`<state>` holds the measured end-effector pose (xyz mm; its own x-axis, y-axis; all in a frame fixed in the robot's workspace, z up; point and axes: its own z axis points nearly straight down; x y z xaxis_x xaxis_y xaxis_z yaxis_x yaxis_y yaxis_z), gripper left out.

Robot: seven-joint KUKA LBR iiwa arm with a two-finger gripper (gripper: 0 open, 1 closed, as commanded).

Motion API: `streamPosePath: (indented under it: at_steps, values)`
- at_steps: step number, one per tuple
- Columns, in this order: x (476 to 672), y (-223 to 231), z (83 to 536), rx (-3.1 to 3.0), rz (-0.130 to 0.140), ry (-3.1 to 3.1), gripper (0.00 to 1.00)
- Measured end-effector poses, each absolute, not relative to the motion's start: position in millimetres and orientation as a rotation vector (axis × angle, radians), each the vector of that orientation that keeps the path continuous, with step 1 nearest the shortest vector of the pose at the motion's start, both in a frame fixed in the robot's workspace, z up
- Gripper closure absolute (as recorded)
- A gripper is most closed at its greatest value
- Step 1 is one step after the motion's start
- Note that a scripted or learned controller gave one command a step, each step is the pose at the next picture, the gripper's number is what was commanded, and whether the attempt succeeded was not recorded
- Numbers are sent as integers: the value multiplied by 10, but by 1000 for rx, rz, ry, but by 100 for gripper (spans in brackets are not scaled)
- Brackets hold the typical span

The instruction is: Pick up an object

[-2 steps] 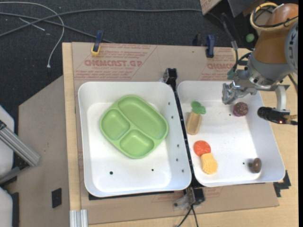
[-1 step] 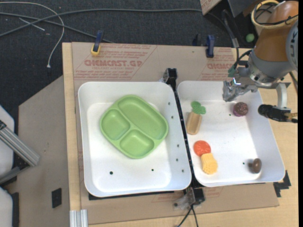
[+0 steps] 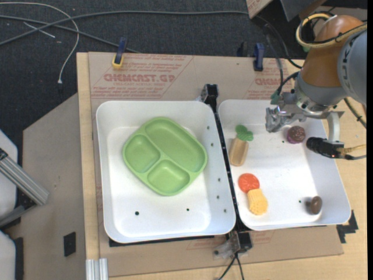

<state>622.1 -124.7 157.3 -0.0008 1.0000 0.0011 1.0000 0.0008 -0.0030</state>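
Your yellow corn piece (image 3: 257,202) sits near the right bin's (image 3: 291,219) front edge; gripper (image 3: 275,120) hovers at the back (finger state unclear); purple object (image 3: 296,134) just right.

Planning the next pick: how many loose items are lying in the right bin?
5. A tan piece with a green top near the left wall, a red piece and a yellow one below it, a dark purple ball beside the gripper, and a brown one front right. The arm may hide more.

Green tray (image 3: 165,155), white bins (image 3: 111,214), orange-red tomato (image 3: 249,182), yellow corn (image 3: 257,202).
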Motion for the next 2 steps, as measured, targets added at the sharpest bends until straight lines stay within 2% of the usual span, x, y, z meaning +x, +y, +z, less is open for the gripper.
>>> streamPosePath:
  at_steps: [2]
  values:
    - [6248,-1244,831,-2217,5,-2217,0]
